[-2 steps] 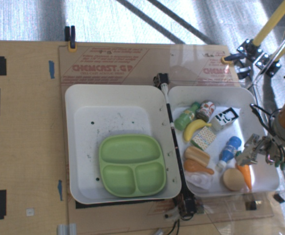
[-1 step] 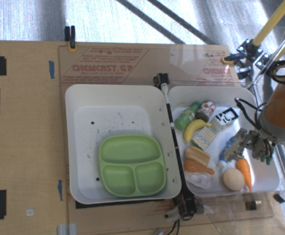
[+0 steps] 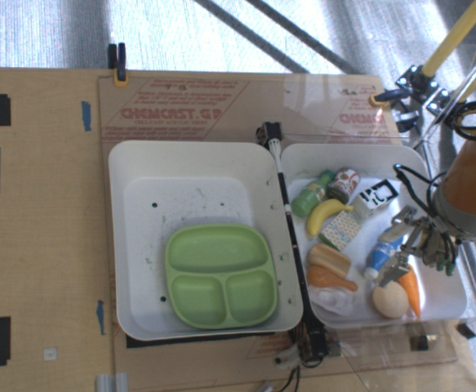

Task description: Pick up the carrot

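Note:
The carrot (image 3: 413, 291) is a short orange cone lying near the front right corner of the right bin (image 3: 450, 305), its point towards the front. A beige egg-shaped ball (image 3: 390, 300) touches its left side. My gripper (image 3: 404, 257) hangs just above and behind the carrot's thick end, between it and a small blue-and-white bottle (image 3: 382, 253). Nothing shows as lifted; the carrot rests on the bin floor. The arm's orange band (image 3: 471, 188) is at the right edge.
The right bin also holds a banana (image 3: 327, 213), a green item (image 3: 309, 196), a can (image 3: 345, 184), a black-and-white card (image 3: 378, 194), a checked block (image 3: 340, 229), a bread piece (image 3: 329, 260) and an orange sausage shape (image 3: 332, 280). A green divided plate (image 3: 220, 276) lies in the left bin (image 3: 131, 219).

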### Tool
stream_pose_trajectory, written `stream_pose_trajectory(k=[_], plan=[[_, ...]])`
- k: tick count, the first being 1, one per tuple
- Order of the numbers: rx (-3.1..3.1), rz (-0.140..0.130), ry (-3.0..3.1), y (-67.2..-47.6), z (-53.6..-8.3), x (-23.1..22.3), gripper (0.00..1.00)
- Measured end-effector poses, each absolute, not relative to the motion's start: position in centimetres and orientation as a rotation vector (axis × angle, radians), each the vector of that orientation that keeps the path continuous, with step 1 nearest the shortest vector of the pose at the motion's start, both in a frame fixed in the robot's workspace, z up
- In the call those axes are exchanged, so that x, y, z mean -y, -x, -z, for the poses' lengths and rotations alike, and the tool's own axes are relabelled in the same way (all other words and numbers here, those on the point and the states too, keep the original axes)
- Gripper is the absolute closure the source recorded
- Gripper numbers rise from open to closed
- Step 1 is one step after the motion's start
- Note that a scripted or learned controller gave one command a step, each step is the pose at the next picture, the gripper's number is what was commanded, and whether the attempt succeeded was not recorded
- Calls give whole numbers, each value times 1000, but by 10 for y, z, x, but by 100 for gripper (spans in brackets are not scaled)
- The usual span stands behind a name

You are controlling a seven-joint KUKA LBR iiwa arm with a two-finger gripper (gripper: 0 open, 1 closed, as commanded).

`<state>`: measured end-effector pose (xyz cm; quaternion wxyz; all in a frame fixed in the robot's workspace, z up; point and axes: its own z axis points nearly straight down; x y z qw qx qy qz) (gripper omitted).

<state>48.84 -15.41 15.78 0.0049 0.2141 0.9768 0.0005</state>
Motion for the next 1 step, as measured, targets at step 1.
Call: stream_pose_trajectory(k=[1], plan=[[-3109, -1, -328, -485, -90, 211, 0]])
